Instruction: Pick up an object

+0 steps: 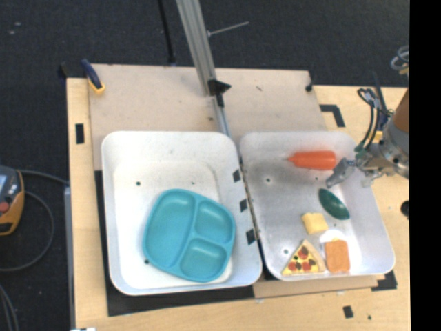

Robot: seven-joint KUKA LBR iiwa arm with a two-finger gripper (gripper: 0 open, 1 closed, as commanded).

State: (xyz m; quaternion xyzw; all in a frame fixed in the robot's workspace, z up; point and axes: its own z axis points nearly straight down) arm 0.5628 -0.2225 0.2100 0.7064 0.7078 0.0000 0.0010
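The right white bin holds several toy foods. An orange carrot-like piece lies near its far side, and a dark green spoon-shaped piece sits right of centre. A yellow block, a pizza slice and an orange toast-like piece lie near the front. My gripper hangs over the bin's right part, just right of the carrot piece and above the green piece. It is open, with nothing between its fingers.
The left white bin holds a teal divided plate. A metal post rises behind the bins, and a dark divider runs between them. Cables hang by the arm at the right edge.
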